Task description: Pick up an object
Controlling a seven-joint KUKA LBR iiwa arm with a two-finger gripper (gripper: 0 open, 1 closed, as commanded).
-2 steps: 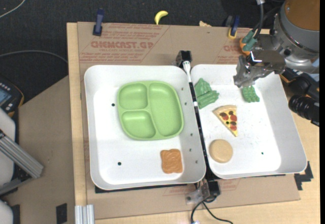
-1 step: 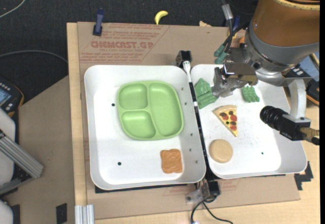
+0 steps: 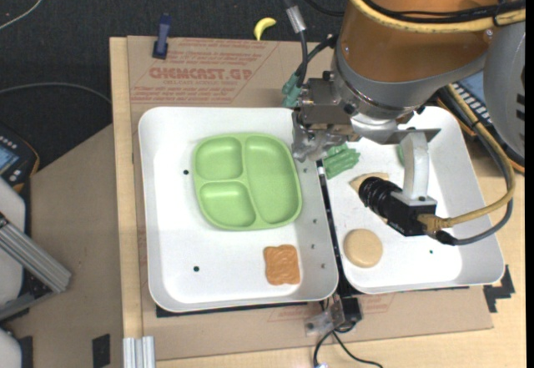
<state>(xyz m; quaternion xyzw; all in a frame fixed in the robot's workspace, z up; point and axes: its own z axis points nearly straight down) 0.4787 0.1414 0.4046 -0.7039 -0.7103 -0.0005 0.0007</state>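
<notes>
My gripper (image 3: pixel 313 141) hangs low over the ridge where the two white bins meet, at the upper left corner of the right bin (image 3: pixel 467 266). A green ridged object (image 3: pixel 341 162) lies in the right bin just below and to the right of the gripper, touching or nearly touching it. A round tan cookie (image 3: pixel 364 248) lies nearer the front of the same bin. In the left bin (image 3: pixel 163 216) sit a light green divided plate (image 3: pixel 248 181) and an orange waffle-like piece (image 3: pixel 282 264). The arm's wrist hides the back of the right bin.
A black cylinder with a yellow cable (image 3: pixel 394 206) sticks out from the arm over the right bin, partly covering a tan item (image 3: pixel 365 181). A blue clip (image 3: pixel 162 37) and a yellow piece (image 3: pixel 264 26) lie on the cardboard behind the bins.
</notes>
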